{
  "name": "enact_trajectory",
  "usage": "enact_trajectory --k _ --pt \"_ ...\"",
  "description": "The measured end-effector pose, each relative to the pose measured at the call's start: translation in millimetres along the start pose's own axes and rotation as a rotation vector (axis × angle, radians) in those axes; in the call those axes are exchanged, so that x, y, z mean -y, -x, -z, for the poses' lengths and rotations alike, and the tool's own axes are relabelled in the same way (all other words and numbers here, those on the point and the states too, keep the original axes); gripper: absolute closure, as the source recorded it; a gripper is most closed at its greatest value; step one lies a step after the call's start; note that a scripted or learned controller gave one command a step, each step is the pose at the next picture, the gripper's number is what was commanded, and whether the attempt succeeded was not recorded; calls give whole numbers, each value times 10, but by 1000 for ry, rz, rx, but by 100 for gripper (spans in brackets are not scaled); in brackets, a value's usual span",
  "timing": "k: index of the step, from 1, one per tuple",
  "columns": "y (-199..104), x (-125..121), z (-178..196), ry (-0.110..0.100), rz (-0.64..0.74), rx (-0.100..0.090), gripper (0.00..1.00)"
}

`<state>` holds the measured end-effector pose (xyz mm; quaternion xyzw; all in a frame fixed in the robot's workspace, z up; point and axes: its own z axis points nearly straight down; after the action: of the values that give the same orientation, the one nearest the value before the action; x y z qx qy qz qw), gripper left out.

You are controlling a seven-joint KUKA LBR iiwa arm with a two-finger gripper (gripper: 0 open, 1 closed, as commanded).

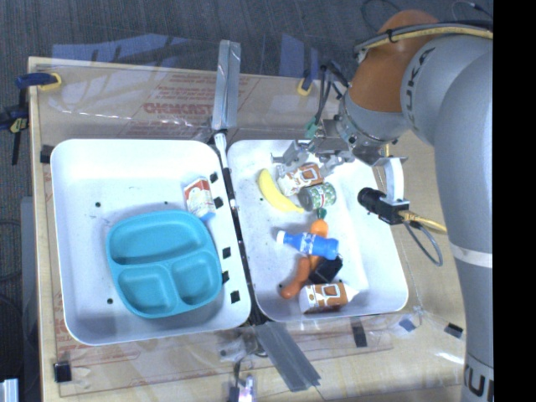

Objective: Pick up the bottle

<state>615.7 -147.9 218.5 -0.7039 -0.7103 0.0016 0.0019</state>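
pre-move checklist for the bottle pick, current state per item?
1. Target located: ok. The blue bottle lies on its side in the right bin.
2. Gripper over target: not ok. It sits at the bin's far end, above the small carton and green can.
3. Gripper holding the bottle: not ok. The bottle lies apart from it.
4. Clear grasp room: not ok. An orange carrot-like toy and a black item crowd the bottle.
5. Banana out of the path: cannot tell; it lies between gripper and bottle.
6. Finger opening: cannot tell.
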Motion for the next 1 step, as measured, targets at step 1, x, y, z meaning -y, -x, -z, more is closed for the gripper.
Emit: enact_trajectory --k 1 --pt "74 512 -1210 1 303 0 0"
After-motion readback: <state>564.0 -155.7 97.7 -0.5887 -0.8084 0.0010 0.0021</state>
